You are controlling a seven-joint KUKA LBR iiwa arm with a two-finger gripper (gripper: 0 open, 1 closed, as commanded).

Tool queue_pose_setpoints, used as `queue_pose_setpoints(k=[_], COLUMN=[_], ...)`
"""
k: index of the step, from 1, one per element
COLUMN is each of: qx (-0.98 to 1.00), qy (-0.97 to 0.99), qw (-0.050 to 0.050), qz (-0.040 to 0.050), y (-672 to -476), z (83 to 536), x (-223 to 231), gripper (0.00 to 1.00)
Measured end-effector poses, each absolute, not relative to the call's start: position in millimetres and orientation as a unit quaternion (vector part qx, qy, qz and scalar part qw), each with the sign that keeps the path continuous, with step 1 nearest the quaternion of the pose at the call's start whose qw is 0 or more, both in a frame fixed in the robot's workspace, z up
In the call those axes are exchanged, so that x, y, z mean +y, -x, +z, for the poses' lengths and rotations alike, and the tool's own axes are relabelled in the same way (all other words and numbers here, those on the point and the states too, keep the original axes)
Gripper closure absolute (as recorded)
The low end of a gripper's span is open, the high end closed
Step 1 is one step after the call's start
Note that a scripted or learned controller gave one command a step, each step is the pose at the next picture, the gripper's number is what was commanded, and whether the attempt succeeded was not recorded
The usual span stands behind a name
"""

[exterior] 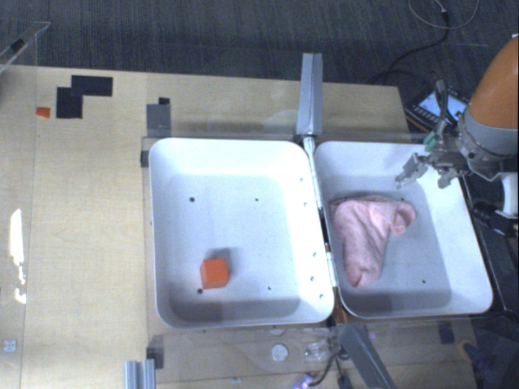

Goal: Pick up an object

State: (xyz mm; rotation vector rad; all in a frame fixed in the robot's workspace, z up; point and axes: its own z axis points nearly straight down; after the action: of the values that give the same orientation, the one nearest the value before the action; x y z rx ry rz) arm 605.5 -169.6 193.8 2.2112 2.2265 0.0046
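Orange cube (215, 273) in left bin (166, 217), pink cloth (366, 227) in right bin (462, 258).

A block (215, 273) lies in the left bin (174, 168) near its front, a cloth (369, 229) lies in the right bin (470, 241), and the gripper (427, 169) hangs above that bin's back right part.

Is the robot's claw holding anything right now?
No, nothing. The gripper is open above the right bin, apart from the pink cloth.
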Motion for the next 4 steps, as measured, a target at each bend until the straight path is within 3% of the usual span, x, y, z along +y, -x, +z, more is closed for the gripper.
queue_pose_setpoints(k=[1, 2, 3, 4], qx=[0.734, 0.754, 0.785, 0.786], qy=[-0.679, -0.656, -0.619, -0.618], qw=[0.003, 0.011, 0.012, 0.014], qz=[0.0015, 0.0051, 0.0064, 0.0102], y=[-584.7, -572.6, -566.2, -569.8], z=[106.7, 94.2, 94.7, 107.7], x=[-197.7, -161.0, -111.2, -108.9], gripper=[0.0, 0.0, 0.0, 1.0])
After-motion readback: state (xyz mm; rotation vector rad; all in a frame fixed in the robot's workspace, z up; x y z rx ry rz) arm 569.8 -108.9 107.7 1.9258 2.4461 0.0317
